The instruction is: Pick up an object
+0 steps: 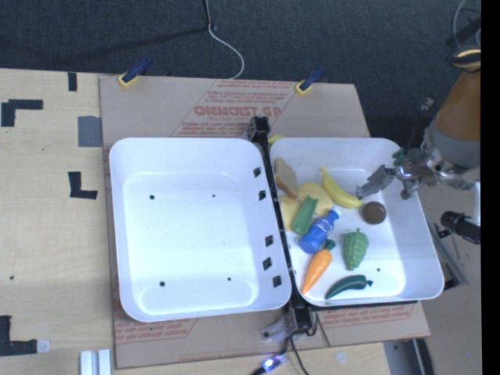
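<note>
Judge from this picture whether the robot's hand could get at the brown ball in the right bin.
Probably yes. The hand hangs just above the brown ball, which lies apart from the banana and the other toys, with nothing covering it.

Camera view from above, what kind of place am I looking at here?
Probably a robot grasping test bench in a lab. Two white bins sit side by side on clamped cardboard, toy food such as a banana and carrot fills the right one, and a gripper reaches in.
</note>
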### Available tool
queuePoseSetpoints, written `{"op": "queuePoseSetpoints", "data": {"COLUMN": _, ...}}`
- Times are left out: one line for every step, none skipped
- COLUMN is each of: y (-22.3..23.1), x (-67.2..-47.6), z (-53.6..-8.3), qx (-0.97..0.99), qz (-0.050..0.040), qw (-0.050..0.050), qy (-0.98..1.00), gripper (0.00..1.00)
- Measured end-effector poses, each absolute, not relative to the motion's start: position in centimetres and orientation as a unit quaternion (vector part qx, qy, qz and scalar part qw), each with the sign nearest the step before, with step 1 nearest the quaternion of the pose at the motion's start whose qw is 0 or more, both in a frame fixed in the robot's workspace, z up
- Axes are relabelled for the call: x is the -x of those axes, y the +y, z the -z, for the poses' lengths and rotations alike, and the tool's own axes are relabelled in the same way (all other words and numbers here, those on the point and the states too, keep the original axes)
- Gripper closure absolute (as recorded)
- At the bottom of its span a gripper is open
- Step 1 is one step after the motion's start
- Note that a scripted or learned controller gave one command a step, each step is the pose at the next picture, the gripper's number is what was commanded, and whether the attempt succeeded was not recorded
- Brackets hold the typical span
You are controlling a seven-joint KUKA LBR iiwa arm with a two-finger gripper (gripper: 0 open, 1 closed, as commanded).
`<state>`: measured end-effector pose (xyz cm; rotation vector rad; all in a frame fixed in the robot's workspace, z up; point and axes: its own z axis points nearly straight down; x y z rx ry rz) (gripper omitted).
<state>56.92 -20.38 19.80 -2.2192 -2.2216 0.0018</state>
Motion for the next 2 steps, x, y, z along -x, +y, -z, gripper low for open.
{"op": "queuePoseSetpoints", "data": {"y": -18.5, "x": -59.6, "z": -7.9, "qx": 0.706, "qz": -0.0005, "qw": 0.0, "qy": -0.708, "gripper": 0.0}}
{"op": "queuePoseSetpoints", "data": {"y": -18.6, "x": -59.6, "z": -9.5, "qx": 0.706, "qz": -0.0002, "qw": -0.001, "qy": -0.708, "gripper": 1.0}}
